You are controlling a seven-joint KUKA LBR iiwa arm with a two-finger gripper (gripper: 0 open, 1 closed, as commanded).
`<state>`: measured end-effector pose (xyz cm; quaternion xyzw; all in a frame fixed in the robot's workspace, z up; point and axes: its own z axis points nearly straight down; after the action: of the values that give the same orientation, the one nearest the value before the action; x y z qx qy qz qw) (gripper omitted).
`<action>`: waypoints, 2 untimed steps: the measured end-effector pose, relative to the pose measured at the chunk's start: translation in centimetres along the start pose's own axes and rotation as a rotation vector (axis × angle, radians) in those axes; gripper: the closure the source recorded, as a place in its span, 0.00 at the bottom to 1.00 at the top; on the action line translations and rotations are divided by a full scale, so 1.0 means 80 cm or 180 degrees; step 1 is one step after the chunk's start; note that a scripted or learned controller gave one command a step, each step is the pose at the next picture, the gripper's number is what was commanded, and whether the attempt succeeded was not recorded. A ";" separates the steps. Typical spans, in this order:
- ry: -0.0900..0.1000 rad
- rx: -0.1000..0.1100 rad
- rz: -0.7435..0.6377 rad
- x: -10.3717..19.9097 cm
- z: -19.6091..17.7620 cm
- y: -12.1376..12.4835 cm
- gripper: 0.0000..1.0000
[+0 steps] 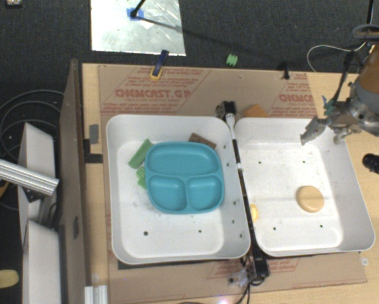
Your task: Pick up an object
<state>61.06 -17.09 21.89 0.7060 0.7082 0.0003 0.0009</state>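
Grey arm (373,84) over right bin (348,170) far corner; gripper (324,130) fingers spread, holding nothing.

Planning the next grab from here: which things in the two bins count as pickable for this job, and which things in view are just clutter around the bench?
Job things:
blue divided plate
green pieces
brown block
tan round object
gripper

Lying about:
cables
metal sheet
orange block, outside the bins

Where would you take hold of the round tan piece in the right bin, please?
Probably across the middle of the tan piece, coming straight down from above. It lies flat and alone on the floor of the right bin, clear of the walls, so fingers could drop on either side. The gripper hangs over that bin's far edge.
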 end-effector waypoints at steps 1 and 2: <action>0.0006 0.0024 0.0021 -0.047 0.107 -0.072 0.00; 0.0010 0.0019 0.0007 -0.006 0.133 -0.117 0.00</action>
<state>51.68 -17.59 11.23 0.7068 0.7074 -0.0006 -0.0024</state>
